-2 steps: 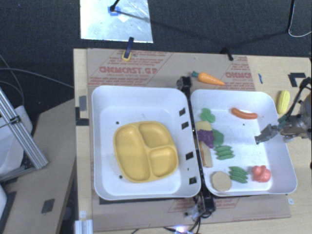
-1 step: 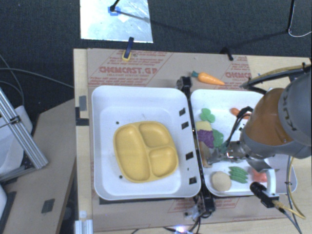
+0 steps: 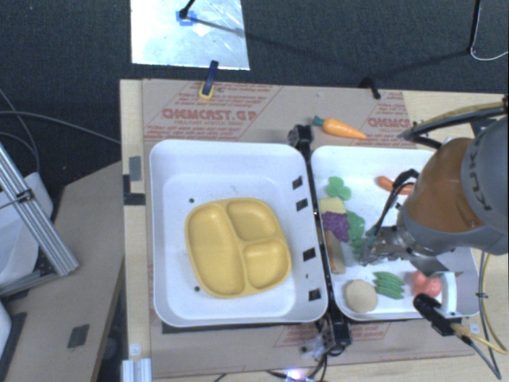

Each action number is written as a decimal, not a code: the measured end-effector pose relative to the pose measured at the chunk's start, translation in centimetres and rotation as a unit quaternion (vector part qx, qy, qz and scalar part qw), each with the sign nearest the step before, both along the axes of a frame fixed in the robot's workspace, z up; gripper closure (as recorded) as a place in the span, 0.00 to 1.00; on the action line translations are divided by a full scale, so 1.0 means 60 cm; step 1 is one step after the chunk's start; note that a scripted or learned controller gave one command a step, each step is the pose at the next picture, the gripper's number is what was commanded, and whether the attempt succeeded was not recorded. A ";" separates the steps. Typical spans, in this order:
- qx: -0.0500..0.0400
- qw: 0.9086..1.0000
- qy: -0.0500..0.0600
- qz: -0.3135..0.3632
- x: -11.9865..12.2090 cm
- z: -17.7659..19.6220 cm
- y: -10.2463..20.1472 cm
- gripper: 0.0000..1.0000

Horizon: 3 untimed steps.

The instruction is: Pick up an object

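Note:
My gripper hangs low in the right bin, under the orange wrist band, with its tips down among the toy foods. Just left of it lie purple grapes and a green piece. A green bean pod and a tan round potato lie in front of it. A green leafy piece and a yellow piece sit further back, and an orange piece lies by the arm. Nothing is seen held.
The left bin holds a yellow sectioned plate. A toy carrot lies on the cardboard behind the right bin. A red piece lies at the right bin's front right. The arm covers the right bin's right side.

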<state>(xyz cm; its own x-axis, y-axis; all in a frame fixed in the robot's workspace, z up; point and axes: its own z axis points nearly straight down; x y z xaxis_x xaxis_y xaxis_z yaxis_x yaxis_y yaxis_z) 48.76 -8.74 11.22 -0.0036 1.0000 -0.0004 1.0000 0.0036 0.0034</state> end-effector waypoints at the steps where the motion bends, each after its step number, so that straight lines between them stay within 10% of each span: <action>1: 0.000 1.000 0.000 0.001 0.053 -0.048 0.008 1.00; 2: 0.002 1.000 -0.006 0.005 0.132 0.132 0.124 1.00; 3: -0.001 1.000 0.004 -0.004 0.100 0.011 -0.004 1.00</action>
<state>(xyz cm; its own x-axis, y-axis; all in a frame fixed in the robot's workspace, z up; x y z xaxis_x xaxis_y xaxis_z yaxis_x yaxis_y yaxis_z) 54.76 -8.98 11.91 0.0050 1.0000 -0.0016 1.0000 -0.0050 -0.0037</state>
